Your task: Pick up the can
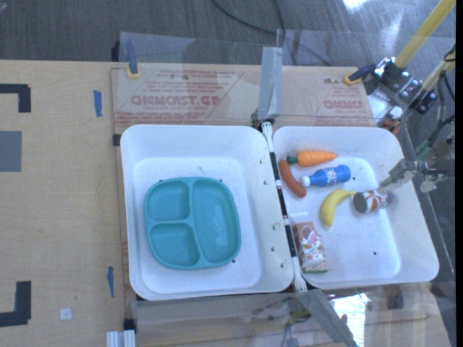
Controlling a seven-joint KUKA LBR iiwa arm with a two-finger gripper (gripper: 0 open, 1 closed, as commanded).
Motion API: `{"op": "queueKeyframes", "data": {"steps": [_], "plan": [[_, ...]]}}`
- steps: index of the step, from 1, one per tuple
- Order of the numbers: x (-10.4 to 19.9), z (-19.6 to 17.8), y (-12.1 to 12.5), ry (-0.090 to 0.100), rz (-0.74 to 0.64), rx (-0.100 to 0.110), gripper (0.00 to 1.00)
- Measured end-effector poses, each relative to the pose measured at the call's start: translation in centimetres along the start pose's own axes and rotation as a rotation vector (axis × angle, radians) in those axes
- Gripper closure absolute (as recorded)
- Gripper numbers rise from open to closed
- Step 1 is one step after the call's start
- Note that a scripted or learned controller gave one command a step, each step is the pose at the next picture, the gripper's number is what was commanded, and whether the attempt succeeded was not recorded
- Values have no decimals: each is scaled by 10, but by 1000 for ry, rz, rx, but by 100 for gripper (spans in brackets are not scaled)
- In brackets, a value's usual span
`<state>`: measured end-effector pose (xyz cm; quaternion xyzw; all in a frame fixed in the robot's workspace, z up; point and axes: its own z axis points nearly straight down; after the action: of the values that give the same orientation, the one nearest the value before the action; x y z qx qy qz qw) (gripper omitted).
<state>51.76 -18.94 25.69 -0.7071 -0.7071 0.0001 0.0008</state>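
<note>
**Student:** Where the two shallow white bins sit side by side on the worktop (58,194), what does each contain?

**Instructor:** The left white bin (137,150) holds a teal plastic plate with three compartments (192,223), lying flat. The right white bin (412,259) holds six things: an orange toy carrot (316,157) near the far wall, a reddish-brown toy sausage (292,178) along the left wall, a small blue and white bottle (329,176) between them, a yellow toy banana (332,205) at mid-bin, a brown printed carton (311,246) near the front-left corner, and the small grey-ended can with a red and white label (368,201), on its side just right of the banana.

**Student:** And the end effector (394,178)?

**Instructor:** It sits at the bin's right wall, just beside the can. Whether it is released or clenched cannot be told. A yellow rod (428,24) crosses the upper right corner.
</note>
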Motion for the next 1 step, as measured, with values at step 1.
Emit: {"op": "queueKeyframes", "data": {"steps": [1], "plan": [[-25,161,0,0,-169,-6,0]]}}
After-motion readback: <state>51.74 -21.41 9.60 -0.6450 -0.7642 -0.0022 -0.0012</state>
